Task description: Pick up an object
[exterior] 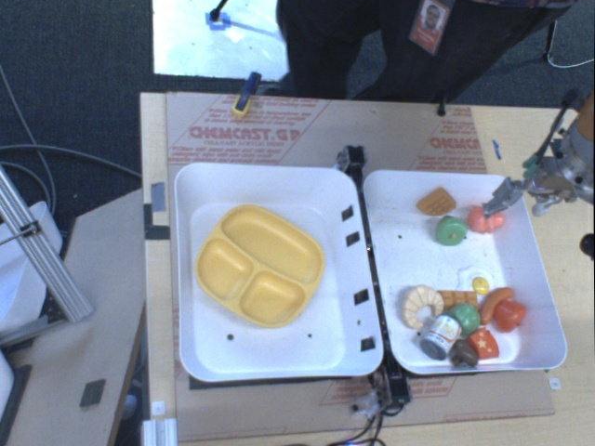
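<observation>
Left bin (186,249): yellow divided tray (259,264). Right bin (539,286): tan cracker (435,201), green apple (451,231), pink toy (483,219), fried egg (478,283), croissant (422,304), can (437,335), red pepper (509,315) heaped at front. Gripper (502,198) just over pink toy, at its edge; finger gap can't tell.

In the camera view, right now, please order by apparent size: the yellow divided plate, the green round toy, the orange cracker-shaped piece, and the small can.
1. yellow divided plate, by far the largest.
2. small can.
3. orange cracker-shaped piece and green round toy: these look about alike, and close to the can, so I leave them unranked.
</observation>
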Robot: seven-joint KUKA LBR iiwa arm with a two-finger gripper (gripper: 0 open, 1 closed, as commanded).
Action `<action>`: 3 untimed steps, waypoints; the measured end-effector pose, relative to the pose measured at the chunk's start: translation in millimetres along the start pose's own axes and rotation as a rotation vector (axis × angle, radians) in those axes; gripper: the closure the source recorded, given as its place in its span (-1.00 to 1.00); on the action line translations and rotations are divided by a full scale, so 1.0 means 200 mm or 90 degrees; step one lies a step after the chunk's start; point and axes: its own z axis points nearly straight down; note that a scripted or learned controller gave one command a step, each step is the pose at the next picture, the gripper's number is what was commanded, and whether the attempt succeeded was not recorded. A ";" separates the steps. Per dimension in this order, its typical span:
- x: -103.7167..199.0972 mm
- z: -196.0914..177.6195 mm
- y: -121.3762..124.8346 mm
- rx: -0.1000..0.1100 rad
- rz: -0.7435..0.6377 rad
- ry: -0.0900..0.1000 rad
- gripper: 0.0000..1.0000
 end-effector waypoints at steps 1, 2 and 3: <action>0.12 0.15 0.09 0.010 0.000 0.004 -1.00; 0.11 0.09 0.07 0.009 0.001 0.001 1.00; 0.29 0.73 -0.01 0.012 0.001 0.004 1.00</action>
